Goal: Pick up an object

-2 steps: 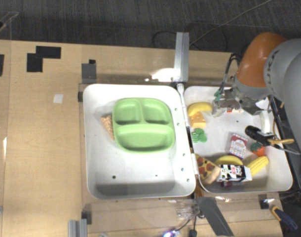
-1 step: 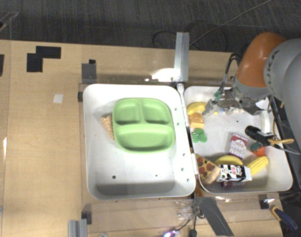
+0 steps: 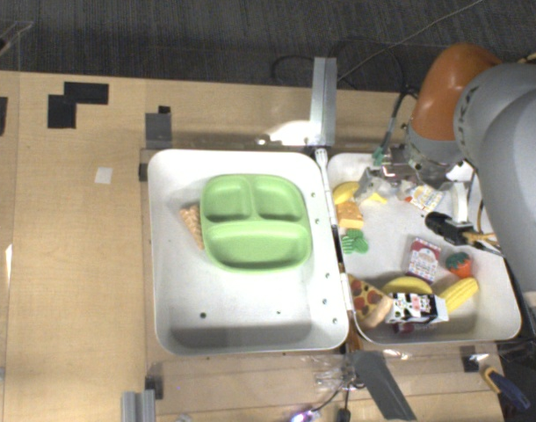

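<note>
While the gripper [image 3: 373,181] hangs low over the upper left corner of the right bin [image 3: 505,328], no object can be seen caught in it, so I judge the pick as not yet done. Claw state: cannot tell whether it is apart or together, since the wrist hardware crowds that spot. The nearest candidate is a yellow toy [image 3: 345,192], lying just beside the gripper against the bin's left wall. It looks to be resting on the bin floor, not raised. Other loose things in the same bin, all down flat: a green toy [image 3: 354,243] below the yellow one, a small red box [image 3: 423,258] mid-bin, a tomato-like piece [image 3: 459,260] near it, a banana [image 3: 409,285], a corn cob [image 3: 459,294], a pizza slice [image 3: 369,299] and a cow-print carton [image 3: 417,308] along the near edge. The left bin [image 3: 242,315] holds a green divided plate [image 3: 253,221] with a tan waffle-like piece [image 3: 191,224] poking out at its left side, well apart from the arm. Progress guess: the approach is made. Left to do are closing on something, most likely the yellow toy, and lifting it clear of the bin. Risk: the toy is close to the wall, which leaves tight room for a grasp.
</note>
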{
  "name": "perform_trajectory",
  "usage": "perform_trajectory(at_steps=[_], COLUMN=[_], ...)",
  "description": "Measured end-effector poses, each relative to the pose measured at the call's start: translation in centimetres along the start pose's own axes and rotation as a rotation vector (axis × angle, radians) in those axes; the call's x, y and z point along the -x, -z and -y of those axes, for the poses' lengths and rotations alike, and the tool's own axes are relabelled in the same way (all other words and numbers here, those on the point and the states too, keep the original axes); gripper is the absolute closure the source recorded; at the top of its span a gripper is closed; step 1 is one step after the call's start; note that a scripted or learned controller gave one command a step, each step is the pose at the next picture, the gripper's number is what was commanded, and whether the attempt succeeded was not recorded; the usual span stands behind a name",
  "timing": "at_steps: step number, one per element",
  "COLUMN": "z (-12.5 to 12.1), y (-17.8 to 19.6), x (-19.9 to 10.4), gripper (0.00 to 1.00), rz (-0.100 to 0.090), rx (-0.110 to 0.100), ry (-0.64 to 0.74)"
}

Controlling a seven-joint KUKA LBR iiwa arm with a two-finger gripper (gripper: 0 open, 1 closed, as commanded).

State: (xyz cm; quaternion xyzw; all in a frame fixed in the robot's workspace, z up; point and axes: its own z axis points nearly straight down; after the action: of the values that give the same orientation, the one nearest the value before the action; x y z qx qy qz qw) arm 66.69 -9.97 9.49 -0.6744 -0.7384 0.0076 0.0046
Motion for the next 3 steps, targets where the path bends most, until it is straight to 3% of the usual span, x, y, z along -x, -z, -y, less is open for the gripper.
perform_trajectory(at_steps=[1, 2, 3], z=[4.8, -0.3, 3.5], y=[9.1, 7.1, -0.6], x=[-3.6, -1.7, 0.1], gripper=[0.0, 0.0, 0.0], rz=[-0.006, -0.006, -0.005], rx=[0.023, 0.02, 0.029], ry=[-0.272, -0.381, -0.329])
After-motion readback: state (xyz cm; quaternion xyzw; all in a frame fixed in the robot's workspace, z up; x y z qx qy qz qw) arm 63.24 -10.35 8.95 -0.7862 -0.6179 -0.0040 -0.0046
